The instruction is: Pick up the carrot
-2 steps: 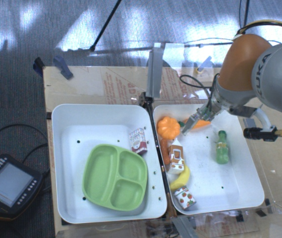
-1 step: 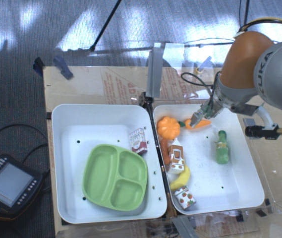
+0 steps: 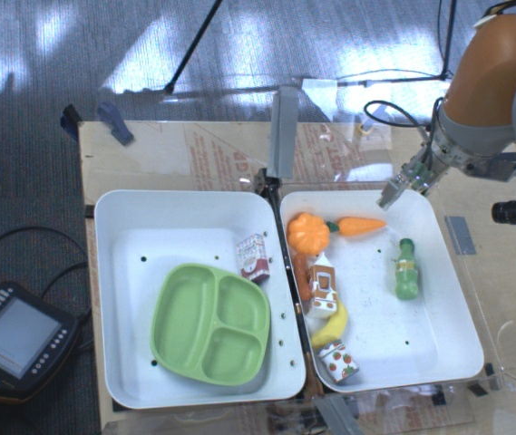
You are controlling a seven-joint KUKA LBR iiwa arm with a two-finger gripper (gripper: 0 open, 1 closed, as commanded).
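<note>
The carrot is orange with a small green stub at its left end. It lies flat near the back wall of the right bin, pointing right. My gripper hangs over the bin's back right rim, up and to the right of the carrot's tip and apart from it. Nothing is seen in its grasp. The grey arm with its orange band rises behind it at the right edge.
An orange pumpkin touches the carrot's green end. A green bottle lies to the right, and a carton, a banana and a small box sit along the left wall. The left bin holds a green divided plate and a small carton.
</note>
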